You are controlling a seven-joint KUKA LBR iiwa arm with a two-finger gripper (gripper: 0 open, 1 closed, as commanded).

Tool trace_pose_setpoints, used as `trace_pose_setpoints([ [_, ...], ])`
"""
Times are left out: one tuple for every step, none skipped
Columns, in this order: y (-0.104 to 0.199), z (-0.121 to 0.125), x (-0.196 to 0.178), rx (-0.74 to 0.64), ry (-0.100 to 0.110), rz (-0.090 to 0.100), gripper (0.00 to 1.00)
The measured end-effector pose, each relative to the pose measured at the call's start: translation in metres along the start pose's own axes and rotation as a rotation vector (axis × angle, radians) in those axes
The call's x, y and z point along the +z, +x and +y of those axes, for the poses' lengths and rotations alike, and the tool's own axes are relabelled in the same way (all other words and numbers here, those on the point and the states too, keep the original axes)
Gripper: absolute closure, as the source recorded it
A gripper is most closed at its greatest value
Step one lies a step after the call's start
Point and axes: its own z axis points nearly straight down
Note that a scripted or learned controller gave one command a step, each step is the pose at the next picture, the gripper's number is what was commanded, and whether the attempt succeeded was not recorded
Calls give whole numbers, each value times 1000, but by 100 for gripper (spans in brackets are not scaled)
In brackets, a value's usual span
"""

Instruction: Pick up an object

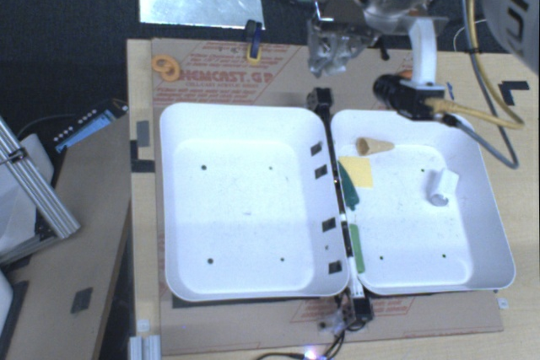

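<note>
White plastic, the left bin (245, 198) comes first for us. Past the divider, in the right bin (422, 257), we see a green strip (348, 190) against its left wall, a yellow square (356, 173) touching that strip, a tan cone (374, 147) near the far edge, and a white cylinder (439, 185) toward the right wall. Above the desk (228, 67), beyond both bins, hangs the hand (331, 55).

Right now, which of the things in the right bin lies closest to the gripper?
The tan cone, at the bin's far edge, just below the gripper. The yellow square, green strip and white cylinder all lie farther toward the near side.
</note>
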Motion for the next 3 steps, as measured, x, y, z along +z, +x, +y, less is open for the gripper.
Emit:
trace_pose_setpoints([
  [31,-17,-62,-1,-4,4,100],
  [71,-52,-8,-3,8,0,100],
  [87,-25,-34,0,-1,2,100],
])
